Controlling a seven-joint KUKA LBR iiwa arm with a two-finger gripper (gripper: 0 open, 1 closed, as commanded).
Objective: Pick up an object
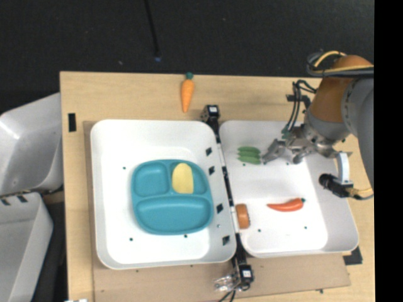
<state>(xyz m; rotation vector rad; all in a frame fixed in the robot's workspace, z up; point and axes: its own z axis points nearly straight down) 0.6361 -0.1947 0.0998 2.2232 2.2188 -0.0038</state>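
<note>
My claw [284,151] over the right bin [315,231]
Fingers spread wide, holding nothing; green pepper [249,155] just left, pale wooden worktop [126,93] beneath, dark floor beyond

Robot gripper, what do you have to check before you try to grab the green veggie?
1. Green veggie lies in the right bin, upper left part, nothing on top of it: ok.
2. Gripper is over the same bin, just right of the green veggie: ok.
3. Gripper sits straight above the veggie: not ok, it is off to one side.
4. Fingers ready to close around it: cannot tell.
5. Red pepper lies apart from the green veggie, lower in the bin: ok.
6. Height of the gripper above the bin floor: cannot tell from this slanted view.
</note>
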